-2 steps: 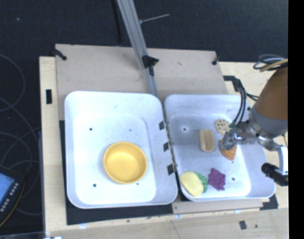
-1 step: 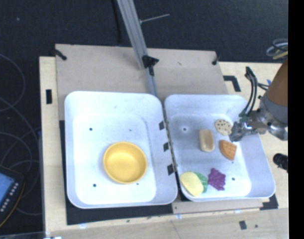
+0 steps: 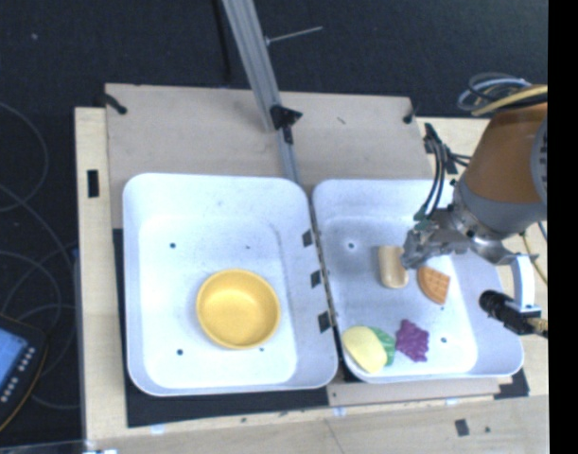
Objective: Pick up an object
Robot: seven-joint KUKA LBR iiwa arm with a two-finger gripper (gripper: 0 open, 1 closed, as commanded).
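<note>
The gripper (image 3: 419,251) hangs low over the right bin (image 3: 359,201), at the end of the grey arm (image 3: 501,173) that comes in from the right edge with its orange band above the wrist. From this slanted view the tool is a dark, blurred cluster, and I cannot tell how it stands — spread or pressed together — nor whether anything sits in it.

Just to the gripper's left and a little below it lies a tan, bread-like piece (image 3: 393,267), so close that it may be touching the tool, though the view is too poor to be sure. Just below and to the right of the gripper lies an orange wedge (image 3: 435,284) with a faint grid pattern, near the tan piece but apart from it. Farther below the gripper, near the front wall of the same bin, a purple bunch of grapes (image 3: 412,340) rests beside a yellow and green item (image 3: 367,349) — these two look to be touching, and the yellow one lies against the bin's front left corner.

Well to the gripper's left, across the divide between the bins, the left bin (image 3: 166,216) holds a yellow bowl (image 3: 237,308), upright, sitting toward the front half of that bin.
</note>
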